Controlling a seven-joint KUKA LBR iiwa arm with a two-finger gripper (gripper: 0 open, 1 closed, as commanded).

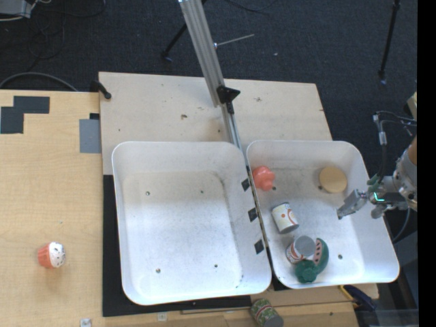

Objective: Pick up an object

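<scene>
**Gripper poised at the right bin's edge, nothing held**

The two-finger gripper (363, 205) hovers over the right side of the right shallow white bin (381, 264), its fingers spread apart with nothing between them. Nearest lies the round tan wooden disc (333, 179), a little up and left. Further left sit a small white cylindrical can (285, 218), a pink-orange soft lump (263, 177) and a green curved toy (312, 265) touching a grey-topped can (300, 247). Aiming for an isolated piece, centred between the fingers before closing, seems wisest.
</scene>
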